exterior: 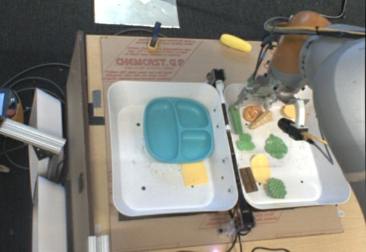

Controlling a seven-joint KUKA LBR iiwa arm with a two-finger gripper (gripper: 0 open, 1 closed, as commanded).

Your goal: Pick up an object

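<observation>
Apparently unstarted: gripper point(264, 92), jaw state impossible to tell, hung over right bin point(326, 179) just above orange toy point(251, 112), which lay unlifted on the bin floor; pickup remained.

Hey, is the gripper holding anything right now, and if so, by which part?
Cannot be told. The gripper is low over the right bin, just above the orange pretzel-like piece, but no object visibly sits within it.
</observation>
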